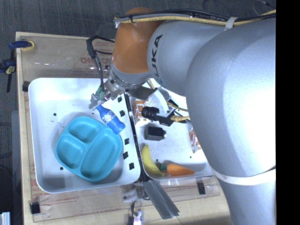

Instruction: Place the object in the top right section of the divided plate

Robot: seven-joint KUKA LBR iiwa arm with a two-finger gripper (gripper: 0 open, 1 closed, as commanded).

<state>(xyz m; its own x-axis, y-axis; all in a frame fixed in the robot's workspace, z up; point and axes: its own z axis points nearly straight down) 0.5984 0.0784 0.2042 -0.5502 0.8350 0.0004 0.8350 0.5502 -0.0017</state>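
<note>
A blue divided plate (89,146) lies in the left white bin (42,125), with one large section and two smaller ones. A small blue bottle (111,119) with a white label hangs tilted just over the plate's upper right rim. My gripper (99,99) sits at the bottle's upper left end, and its fingers look shut on that end. Behind the gripper, the orange wrist band and the grey arm cover much of the right side.
The right bin (180,146) holds a banana (148,160), a carrot (178,169) and a black block (154,133). A black divider strip (131,135) runs between the bins. The arm hides the far right of that bin.
</note>
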